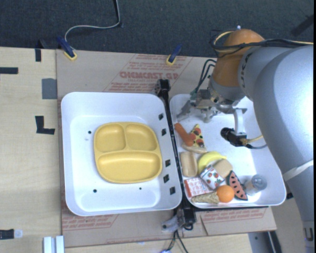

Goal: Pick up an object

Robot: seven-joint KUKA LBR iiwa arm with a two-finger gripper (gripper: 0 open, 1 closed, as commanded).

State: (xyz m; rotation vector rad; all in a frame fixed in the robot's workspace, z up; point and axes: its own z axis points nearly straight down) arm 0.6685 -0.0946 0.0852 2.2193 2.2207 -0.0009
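My gripper [201, 108] hangs over the far end of the right bin [263, 157], just above and behind the toy food. Nearest to it lie an orange carrot-like piece [183, 134] and a pizza slice [199, 139]. Further toward the front sit a bread roll [188, 163], a yellow banana [211, 157], a small carton with a strawberry picture [212, 177], a watermelon slice [236, 184] and an orange [226, 194]. Nothing shows in the gripper's grasp.
The left bin [76, 141] holds a yellow divided plate [128, 152]. A red packet [192, 186], a tan wedge [206, 198] and a grey round piece [258, 183] crowd the right bin's front. The grey arm [284, 99] covers that bin's right side.
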